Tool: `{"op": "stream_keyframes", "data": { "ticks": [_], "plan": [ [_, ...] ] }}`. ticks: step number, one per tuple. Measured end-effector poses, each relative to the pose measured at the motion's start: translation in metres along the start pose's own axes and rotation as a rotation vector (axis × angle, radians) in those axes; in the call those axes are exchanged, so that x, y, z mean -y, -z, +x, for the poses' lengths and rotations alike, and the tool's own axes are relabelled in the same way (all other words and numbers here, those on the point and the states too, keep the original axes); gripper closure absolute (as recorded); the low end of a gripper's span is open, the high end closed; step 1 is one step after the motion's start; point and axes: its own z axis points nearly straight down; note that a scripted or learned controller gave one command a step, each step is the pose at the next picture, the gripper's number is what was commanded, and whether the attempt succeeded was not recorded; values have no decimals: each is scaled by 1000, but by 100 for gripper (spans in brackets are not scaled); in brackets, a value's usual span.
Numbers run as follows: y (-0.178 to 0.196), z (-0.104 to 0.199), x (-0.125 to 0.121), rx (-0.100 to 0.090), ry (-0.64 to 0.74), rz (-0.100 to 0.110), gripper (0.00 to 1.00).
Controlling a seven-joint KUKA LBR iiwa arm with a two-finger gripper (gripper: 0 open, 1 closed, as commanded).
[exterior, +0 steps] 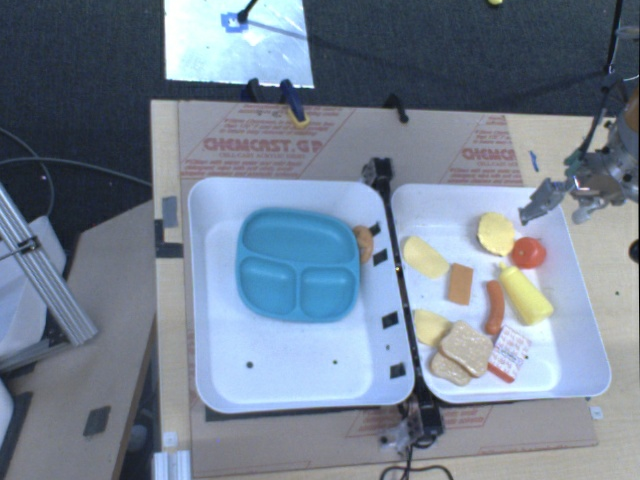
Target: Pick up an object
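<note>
The right bin (585, 368) holds several toy foods: a red tomato (528, 253), a round yellow piece (496, 233), a yellow bottle (527, 296), a sausage (494, 308), an orange block (460, 284), bread slices (466, 348) and a red-and-white packet (510, 353). My gripper (556, 208) hovers over the bin's far right corner, just above the tomato and to the right of the round yellow piece. Its fingers are spread open and nothing is between them.
The left bin (215, 368) holds a blue divided plate (298, 265), with a small orange item (364, 241) by its right wall. Two more yellow pieces (425, 258) (432, 325) lie along the right bin's left side. A black divider (395, 288) separates the bins.
</note>
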Motion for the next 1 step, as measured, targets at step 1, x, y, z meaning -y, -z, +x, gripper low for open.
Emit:
{"op": "stream_keyframes", "data": {
  "ticks": [1],
  "plan": [
    [-140,10,-19,-4,4,10,0]
  ]
}}
